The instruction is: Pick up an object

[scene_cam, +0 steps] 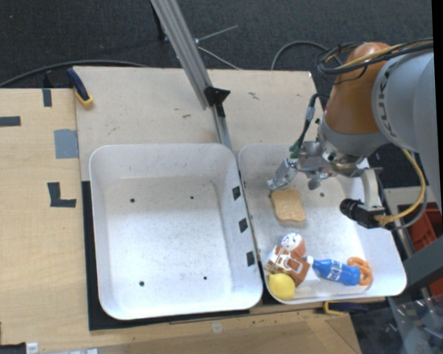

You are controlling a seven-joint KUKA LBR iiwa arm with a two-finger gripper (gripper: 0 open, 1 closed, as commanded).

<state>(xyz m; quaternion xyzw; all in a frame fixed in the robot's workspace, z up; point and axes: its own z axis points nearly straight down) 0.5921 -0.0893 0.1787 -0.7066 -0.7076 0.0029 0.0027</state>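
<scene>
My gripper (pixel 281 178) hangs low over the back of the right bin (pixel 335 226), with its fingers just above the far left corner of a tan bread-like block (pixel 288 206). Nothing shows between the fingers. At the front of the same bin lie a red and white packet (pixel 288 258), a yellow lemon-like ball (pixel 282 285), a blue bottle-shaped toy (pixel 335 271) and an orange ring-shaped piece (pixel 360 269).
The left bin (pixel 168 227) sits beside the right one, sharing a raised rim (pixel 242 216). A slanted metal bar (pixel 189 56) crosses the bench behind the bins. Black cables loop near the arm at the right.
</scene>
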